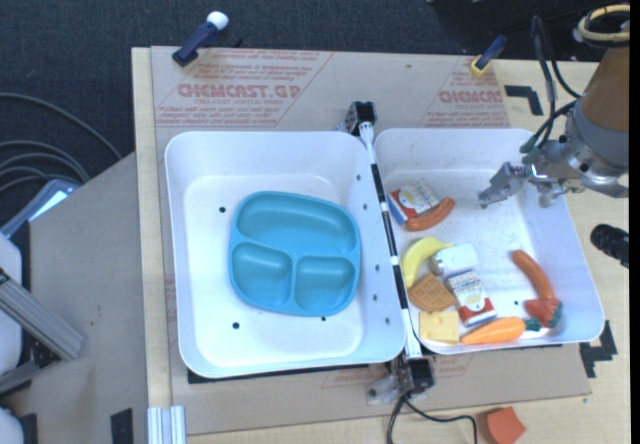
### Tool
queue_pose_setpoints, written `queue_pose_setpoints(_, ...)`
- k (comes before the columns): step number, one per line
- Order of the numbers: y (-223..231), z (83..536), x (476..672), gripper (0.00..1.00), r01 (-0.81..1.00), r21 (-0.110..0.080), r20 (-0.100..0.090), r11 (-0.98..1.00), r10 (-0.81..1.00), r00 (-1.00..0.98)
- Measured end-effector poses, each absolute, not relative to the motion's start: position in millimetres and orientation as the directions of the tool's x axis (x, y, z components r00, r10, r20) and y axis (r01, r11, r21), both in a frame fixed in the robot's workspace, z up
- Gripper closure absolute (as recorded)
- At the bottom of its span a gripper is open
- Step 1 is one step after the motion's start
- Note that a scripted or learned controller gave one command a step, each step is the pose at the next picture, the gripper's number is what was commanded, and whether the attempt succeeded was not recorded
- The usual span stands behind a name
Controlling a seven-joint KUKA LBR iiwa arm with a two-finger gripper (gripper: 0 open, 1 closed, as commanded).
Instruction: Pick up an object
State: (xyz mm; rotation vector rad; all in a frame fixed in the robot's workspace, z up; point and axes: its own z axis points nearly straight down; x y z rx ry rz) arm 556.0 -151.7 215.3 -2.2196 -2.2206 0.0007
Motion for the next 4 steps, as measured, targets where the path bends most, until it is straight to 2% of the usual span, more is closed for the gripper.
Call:
queue_pose_setpoints(1,-115,109,602.3,0.0,1.0,-0.003,0.001,0.001,1.0,-0.001)
queue_pose_setpoints(2,-115,120,603.2,1.0,1.0,-0.001,0.001,0.001,1.0,-0.001)
queue_pose_setpoints(3,-115,120,603.1,0.0,1.0,-0.001,0.001,0.0,1.0,0.0)
queue_pose_setpoints(4,-111,89,651.5,0.0,1.0,0.008,-0.001,0.001,1.0,-0.001)
